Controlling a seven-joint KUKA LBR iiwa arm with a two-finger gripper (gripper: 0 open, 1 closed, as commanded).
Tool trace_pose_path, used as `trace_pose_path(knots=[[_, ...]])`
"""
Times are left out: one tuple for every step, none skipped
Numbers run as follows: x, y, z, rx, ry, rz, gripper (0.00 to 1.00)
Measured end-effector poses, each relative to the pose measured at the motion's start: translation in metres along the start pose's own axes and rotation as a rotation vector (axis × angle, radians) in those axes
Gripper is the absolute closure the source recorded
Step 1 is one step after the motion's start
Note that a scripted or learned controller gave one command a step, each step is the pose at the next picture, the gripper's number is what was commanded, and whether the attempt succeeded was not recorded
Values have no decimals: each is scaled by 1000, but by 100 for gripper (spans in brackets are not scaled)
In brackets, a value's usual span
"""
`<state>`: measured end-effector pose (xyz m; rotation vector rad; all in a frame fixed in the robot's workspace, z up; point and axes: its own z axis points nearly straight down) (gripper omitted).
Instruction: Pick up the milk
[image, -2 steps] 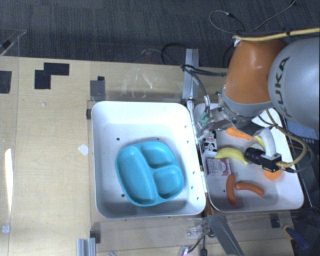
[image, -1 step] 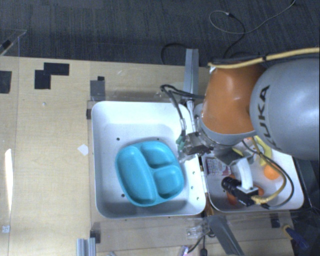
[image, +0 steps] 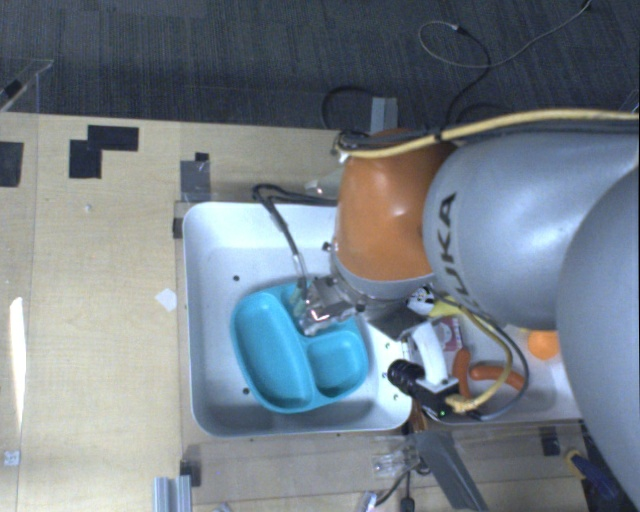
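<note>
The gripper (image: 318, 312) sat over the blue divided tray (image: 272, 355); whether it was clenched could not be told; it probably needed to centre on the milk before closing.

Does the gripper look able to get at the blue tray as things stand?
Likely yes: the gripper is right over the blue tray in the left bin, with nothing visible between them.

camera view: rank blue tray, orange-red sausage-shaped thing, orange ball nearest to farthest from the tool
1. blue two-part tray, in the left bin, directly under the tool
2. orange-red sausage-shaped thing, off to the tool's right in this view
3. orange ball, farther right again
</note>
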<state>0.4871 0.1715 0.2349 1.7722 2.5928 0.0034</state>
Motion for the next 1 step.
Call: trace_pose_path(knots=[[-39,-15,8,-2,-1,-203,100]])
